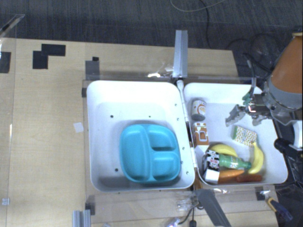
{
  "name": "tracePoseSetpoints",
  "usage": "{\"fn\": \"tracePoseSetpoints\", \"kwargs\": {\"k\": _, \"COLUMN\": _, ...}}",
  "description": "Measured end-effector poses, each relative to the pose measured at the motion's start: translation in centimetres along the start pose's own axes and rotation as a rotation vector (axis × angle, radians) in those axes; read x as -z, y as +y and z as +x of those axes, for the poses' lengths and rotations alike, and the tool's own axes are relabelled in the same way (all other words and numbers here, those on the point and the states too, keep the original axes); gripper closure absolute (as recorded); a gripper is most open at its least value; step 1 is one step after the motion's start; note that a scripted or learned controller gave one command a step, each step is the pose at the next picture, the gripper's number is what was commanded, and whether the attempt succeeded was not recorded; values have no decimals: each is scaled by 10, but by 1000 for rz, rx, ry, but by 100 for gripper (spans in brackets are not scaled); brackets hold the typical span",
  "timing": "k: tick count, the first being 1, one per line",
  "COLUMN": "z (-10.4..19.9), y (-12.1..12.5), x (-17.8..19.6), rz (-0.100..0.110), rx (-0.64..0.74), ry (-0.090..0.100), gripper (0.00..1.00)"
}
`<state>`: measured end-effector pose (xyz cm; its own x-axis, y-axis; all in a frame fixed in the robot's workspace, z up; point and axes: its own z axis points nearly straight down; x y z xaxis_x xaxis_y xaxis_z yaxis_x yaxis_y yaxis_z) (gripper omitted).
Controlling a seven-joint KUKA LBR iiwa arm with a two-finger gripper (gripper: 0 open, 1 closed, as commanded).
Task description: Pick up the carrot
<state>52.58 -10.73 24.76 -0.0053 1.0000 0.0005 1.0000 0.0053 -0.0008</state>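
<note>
A blue tray [150,151] is seen in the left bin [102,103]. In the right bin [218,109], the carrot [239,175] lies at the near edge under a green bottle [233,163], beside bananas [256,157]. The gripper [246,115] is held spread above, gripping nothing.

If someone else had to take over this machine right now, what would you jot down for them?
Gripper: over the right bin, above the other items, holding nothing; fingers look open.
Carrot: lying at the front edge of the right bin, partly under a green bottle, next to a banana.
Also in that bin: a patterned packet, a small can, a small box.
Left bin: holds a blue divided tray.
Done: nothing yet; the carrot is untouched.
Left: move down to the carrot, grip it and lift it.
</note>
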Motion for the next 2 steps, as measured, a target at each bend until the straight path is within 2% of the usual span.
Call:
{"fn": "tracePoseSetpoints", "kwargs": {"k": 1, "z": -53, "y": -1, "x": 124, "rz": -5, "rx": -4, "ry": -2, "gripper": 0}}
{"fn": "tracePoseSetpoints", "kwargs": {"k": 2, "z": -52, "y": 0, "x": 134, "rz": -6, "rx": 2, "ry": -3, "gripper": 100}}
